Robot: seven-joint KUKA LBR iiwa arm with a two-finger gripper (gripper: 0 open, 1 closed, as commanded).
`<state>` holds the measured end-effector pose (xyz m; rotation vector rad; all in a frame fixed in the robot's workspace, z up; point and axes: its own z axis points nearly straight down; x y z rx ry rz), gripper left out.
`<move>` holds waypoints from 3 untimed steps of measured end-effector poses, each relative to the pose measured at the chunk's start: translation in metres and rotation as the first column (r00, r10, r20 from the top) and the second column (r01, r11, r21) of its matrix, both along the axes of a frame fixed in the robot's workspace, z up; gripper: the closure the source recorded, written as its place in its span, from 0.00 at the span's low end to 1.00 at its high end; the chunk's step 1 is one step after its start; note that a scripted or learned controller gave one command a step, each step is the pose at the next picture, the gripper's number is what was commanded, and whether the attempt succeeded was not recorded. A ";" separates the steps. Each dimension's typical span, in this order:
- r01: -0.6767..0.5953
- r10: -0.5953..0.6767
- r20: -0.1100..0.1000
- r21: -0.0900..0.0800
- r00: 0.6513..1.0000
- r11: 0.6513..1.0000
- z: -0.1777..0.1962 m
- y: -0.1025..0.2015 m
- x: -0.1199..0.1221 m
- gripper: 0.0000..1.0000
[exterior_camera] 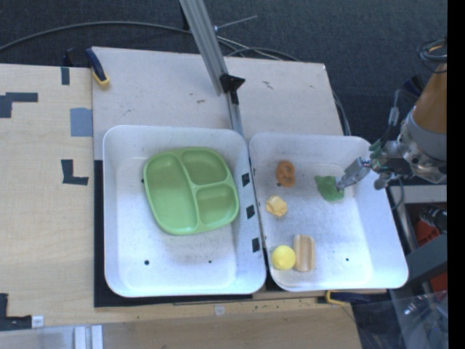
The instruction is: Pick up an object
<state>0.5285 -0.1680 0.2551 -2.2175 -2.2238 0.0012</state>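
The right bin [378, 253] holds several small items. A green leafy piece [329, 187] lies toward its right side, a brown round piece [285, 172] near the top, a pale yellow chunk [276, 206] in the middle, and a yellow ball [283, 257] beside a tan roll [303, 253] at the front. My gripper [367, 178] hangs over the bin's right rim, open, with nothing between its fingers. Its left finger [352, 174] points down toward the green piece and ends just right of it.
The left bin [123, 267] contains a green divided plate [192, 190]. A grey metal pole [207, 35] slants in from the top to the bins' shared edge. Cables run behind the bench. A blue and yellow clamp [97, 67] sits at the bench's back left.
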 end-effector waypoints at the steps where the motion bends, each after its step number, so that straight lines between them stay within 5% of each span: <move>1: 0.000 0.000 0.000 0.000 1.000 1.000 0.000 0.000 0.000 0.00; 3: 0.001 -0.001 -0.007 0.002 1.000 1.000 -0.107 0.002 -0.012 0.00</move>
